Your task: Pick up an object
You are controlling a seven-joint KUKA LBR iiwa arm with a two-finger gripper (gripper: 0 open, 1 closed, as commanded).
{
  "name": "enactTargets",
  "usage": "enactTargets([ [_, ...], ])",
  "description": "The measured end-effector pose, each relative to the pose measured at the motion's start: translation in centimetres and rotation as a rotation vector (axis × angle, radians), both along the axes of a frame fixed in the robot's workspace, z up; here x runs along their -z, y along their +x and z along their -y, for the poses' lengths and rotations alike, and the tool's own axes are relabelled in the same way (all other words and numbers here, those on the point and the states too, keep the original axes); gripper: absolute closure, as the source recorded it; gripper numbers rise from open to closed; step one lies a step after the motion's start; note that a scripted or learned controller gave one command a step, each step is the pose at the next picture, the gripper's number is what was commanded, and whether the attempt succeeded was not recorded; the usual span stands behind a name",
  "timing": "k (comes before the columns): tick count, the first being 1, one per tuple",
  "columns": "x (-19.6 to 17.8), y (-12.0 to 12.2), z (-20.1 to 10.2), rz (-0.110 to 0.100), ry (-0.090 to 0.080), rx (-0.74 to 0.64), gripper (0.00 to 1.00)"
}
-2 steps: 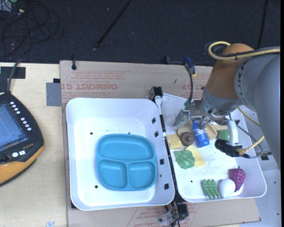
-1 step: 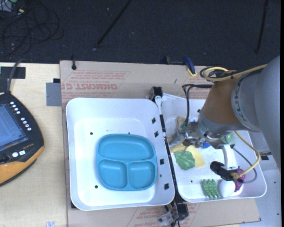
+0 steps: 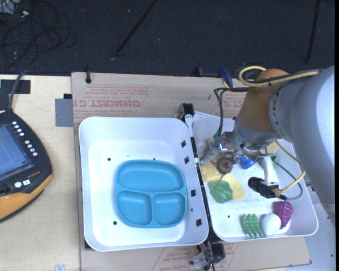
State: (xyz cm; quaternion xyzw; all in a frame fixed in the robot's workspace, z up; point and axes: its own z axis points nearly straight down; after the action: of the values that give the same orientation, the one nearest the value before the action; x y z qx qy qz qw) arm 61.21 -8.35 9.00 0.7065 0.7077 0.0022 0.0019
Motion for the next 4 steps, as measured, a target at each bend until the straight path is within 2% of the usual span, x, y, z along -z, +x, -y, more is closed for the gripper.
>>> enactTargets([
  [1, 0.3, 3.3, 2.1, -0.006, 0.0, -0.001, 0.0],
  [2, 0.3, -0.3, 0.7, -0.011, 0.001, 0.004, 0.0],
  [3, 0.3, -0.6, -0.1, -0.01, 0.0, 0.001, 0.0],
  [4, -1.0, 3.3, 1.2, -0.005, -0.001, -0.001, 0.0],
])
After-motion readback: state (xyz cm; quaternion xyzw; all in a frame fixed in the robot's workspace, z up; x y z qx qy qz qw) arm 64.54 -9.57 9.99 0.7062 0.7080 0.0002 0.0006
